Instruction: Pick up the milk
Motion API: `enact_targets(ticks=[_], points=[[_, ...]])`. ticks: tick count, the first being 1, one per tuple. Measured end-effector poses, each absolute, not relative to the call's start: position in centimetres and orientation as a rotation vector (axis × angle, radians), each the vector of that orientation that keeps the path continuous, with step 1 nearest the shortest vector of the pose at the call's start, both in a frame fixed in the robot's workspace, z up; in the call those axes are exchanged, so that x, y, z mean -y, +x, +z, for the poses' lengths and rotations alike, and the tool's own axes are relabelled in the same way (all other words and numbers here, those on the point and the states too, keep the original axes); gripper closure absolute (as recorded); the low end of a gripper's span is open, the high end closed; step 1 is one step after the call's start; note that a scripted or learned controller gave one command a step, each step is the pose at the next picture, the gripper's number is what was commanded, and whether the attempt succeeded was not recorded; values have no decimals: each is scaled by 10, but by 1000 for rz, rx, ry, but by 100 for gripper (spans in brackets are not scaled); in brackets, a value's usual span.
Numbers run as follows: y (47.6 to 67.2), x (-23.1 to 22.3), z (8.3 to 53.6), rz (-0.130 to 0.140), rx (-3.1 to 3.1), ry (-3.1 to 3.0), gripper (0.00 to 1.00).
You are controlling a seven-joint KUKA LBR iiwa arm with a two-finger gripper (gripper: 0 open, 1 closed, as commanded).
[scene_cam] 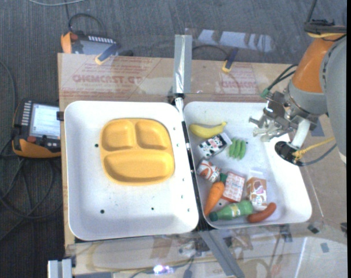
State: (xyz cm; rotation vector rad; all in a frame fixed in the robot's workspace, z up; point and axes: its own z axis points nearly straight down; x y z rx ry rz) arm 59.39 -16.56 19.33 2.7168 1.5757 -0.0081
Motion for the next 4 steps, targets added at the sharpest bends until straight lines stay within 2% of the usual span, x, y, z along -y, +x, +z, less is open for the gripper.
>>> enact_targets(ticks=[1, 2, 3, 4], points=[[594, 166, 193, -9, -1575, 2717, 0], [548, 174, 89, 5, -1820, 2554, 0], [490, 201, 90, 14, -2144, 2275, 0], [491, 201, 99, 12, -2143, 2276, 100]])
